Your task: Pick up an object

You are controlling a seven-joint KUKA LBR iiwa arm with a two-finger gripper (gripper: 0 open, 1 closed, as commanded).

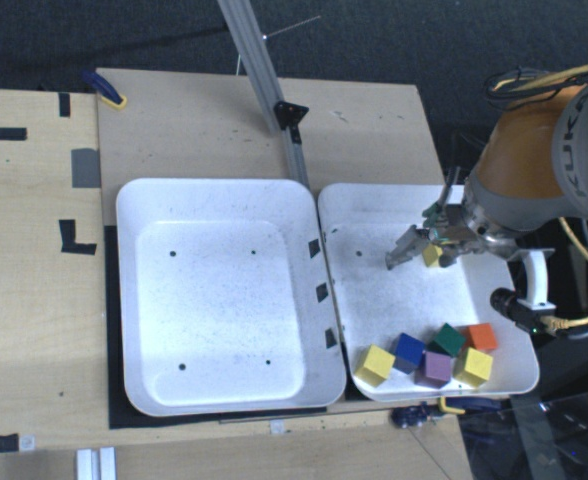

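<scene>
Your gripper was clamped on a yellow block pretty shallowly, so it could've slipped out

A wooden table fills the frame's left and middle. Two white bins, left and right, sit side by side at its centre. Black tape marks dot its left.

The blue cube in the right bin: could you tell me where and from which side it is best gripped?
Probably from above, across the blue cube's far and near faces. Those look free, while a yellow cube and a purple cube crowd its left and right sides, leaving little room there for the gripper.
</scene>
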